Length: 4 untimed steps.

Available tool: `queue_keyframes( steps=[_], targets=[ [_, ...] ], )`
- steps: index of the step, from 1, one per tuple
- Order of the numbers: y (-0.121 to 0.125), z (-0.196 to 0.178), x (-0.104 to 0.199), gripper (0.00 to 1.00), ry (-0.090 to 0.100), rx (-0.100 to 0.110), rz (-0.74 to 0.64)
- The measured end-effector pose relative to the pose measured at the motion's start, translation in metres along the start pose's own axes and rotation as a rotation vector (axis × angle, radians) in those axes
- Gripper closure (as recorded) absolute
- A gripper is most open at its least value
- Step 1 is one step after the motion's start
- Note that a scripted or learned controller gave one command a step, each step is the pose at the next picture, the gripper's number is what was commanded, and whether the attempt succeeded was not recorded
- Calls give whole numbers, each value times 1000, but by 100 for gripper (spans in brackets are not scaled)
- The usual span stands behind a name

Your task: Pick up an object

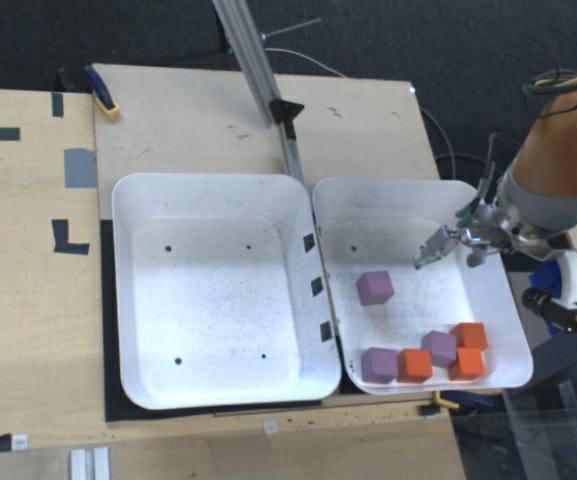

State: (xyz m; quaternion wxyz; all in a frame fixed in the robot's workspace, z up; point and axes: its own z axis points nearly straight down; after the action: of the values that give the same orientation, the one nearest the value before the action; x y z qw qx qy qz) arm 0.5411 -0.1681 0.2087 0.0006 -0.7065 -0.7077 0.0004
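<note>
In right bin (488, 298): unmarked purple, orange blocks (426, 353).

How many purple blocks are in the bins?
3, all in the right bin: one purple block alone near the middle, one at the front edge, one among the orange blocks. None seems hidden.

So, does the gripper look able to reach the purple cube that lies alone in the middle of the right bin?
Probably yes. The gripper is over the right bin, to the right of and above the lone purple cube, with bare bin floor between them. The other cubes sit apart, near the front wall.
</note>
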Motion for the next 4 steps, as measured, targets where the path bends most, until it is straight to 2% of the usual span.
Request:
queue_keyframes(
  steps=[1, 2, 3, 4],
  targets=[
    [22, 89, 38, 0, 0, 0, -1],
    [-7, 116, 74, 0, 1, -4, -2],
    [-9, 108, 72, 100, 1, 3, 0],
    [-32, 14, 163, 100, 4, -4, -7]
  ],
)
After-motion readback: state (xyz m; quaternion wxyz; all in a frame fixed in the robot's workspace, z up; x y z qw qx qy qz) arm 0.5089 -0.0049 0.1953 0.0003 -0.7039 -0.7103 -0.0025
